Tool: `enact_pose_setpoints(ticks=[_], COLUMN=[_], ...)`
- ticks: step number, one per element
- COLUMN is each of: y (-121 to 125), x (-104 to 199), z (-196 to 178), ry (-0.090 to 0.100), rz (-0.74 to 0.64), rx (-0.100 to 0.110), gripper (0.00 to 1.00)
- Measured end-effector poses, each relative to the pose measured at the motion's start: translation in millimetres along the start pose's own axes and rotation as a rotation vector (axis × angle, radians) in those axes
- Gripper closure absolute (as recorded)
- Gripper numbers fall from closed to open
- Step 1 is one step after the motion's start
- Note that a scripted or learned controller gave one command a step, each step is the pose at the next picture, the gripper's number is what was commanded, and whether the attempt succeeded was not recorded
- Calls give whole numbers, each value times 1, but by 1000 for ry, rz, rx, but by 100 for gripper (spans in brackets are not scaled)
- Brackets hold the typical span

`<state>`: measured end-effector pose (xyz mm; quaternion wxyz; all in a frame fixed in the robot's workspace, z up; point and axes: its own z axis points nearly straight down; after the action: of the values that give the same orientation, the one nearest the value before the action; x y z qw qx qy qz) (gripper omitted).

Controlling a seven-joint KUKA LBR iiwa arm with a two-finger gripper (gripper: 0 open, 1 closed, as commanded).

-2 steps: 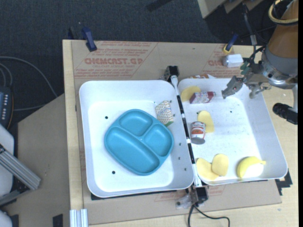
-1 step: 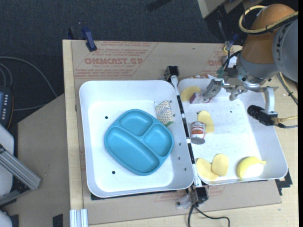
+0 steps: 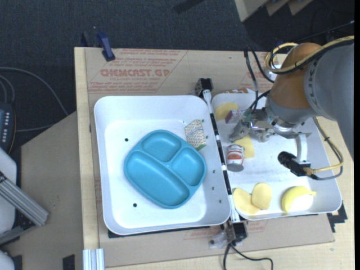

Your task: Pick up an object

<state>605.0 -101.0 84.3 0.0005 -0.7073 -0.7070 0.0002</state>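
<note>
Grey arm [image 3: 332, 77] up top, crowding the right bin [image 3: 329, 176]. Big blue tray [image 3: 164, 167] off in the left bin [image 3: 107, 128], out of play. Gripper [image 3: 246, 124] down low between a yellow piece [image 3: 226, 111] and a small can [image 3: 234, 156], open or shut, can't tell. Could easily tip the can or shove the piece into the bin wall and grab nothing.

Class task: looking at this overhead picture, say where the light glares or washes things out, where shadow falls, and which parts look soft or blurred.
Camera view: the right bin is washed out near its front rim; soft shadow under the blue divided plate; the gripper looks smeared; the floor beyond the bench is dark.
</note>
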Motion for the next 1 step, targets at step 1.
enact_pose_setpoints(ticks=[1], y=[1], x=[0], z=[-10], ry=[0], rz=[1], rx=[-2], gripper=[100])
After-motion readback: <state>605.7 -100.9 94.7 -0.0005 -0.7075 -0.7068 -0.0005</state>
